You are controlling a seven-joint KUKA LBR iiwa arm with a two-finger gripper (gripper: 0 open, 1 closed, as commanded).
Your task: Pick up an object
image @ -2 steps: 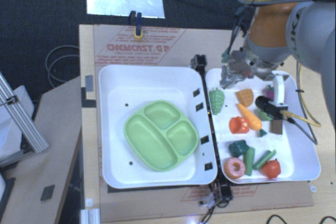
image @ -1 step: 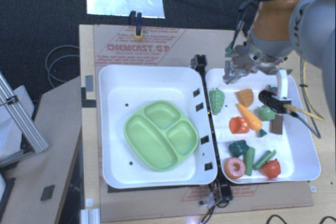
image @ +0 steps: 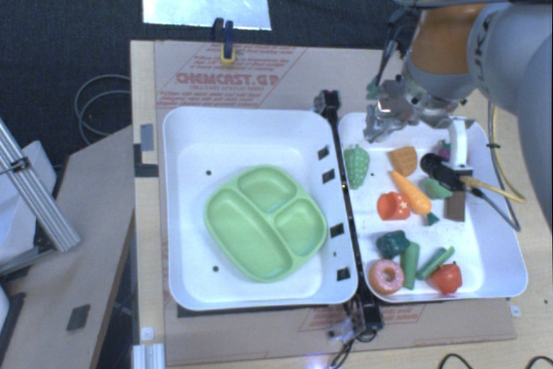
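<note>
Toy foods (image: 406,194), about ten, right bin (image: 497,246)

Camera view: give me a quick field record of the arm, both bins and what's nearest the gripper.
gripper: above the right bin's far left corner, nothing seen held
left bin: holds a green divided plate
right bin: holds toy food
nearest item: green strawberry-shaped toy, close below the gripper
other items: carrot, donut, tomato

Green divided plate (image: 265,223) in left bin (image: 186,143); cardboard sheet (image: 226,79) beneath.
</note>
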